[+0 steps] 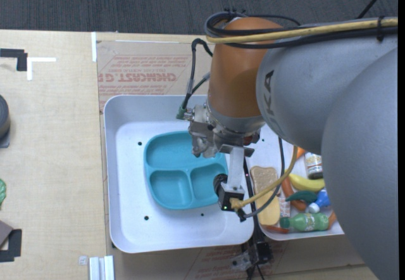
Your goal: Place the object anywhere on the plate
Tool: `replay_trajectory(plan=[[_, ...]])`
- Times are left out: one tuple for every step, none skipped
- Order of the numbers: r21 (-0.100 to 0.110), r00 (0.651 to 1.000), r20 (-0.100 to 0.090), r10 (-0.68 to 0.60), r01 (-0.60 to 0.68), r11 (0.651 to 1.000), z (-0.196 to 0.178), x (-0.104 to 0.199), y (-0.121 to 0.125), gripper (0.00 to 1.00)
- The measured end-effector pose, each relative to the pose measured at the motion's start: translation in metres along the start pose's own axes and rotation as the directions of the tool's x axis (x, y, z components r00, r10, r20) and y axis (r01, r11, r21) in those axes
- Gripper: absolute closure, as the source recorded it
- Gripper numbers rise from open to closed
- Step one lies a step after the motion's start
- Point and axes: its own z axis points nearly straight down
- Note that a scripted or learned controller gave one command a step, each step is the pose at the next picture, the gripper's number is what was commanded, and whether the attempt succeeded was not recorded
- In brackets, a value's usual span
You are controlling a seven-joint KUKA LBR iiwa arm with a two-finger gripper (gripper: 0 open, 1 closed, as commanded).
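A turquoise divided plate point(172, 174) with three compartments lies in the left white bin point(126, 209). My gripper point(204, 144) hangs over the plate's right side, above the upper large compartment, under the orange wrist band. The arm hides the fingers and whatever might sit between them. The plate's compartments that I can see hold nothing.
The right bin point(297, 231) holds a slice of toast point(266, 180), a banana point(308, 182), a green bottle point(304, 222), a small jar point(312, 162) and other food items. The arm covers most of that bin. Cardboard point(145, 70) lies behind the left bin.
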Motion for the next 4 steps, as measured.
replay_trajectory(plan=[[0.000,1.000,0.000,0.000,0.000,1.000,0.000,0.000,0.000,0.00],[0.003,1.000,0.004,-0.004,0.004,1.000,-0.008,-0.001,0.001,1.00],[0.003,1.000,0.005,-0.003,0.003,1.000,-0.008,-0.001,0.001,0.00],[0.006,1.000,0.009,-0.007,0.007,1.000,-0.015,-0.002,0.001,1.00]])
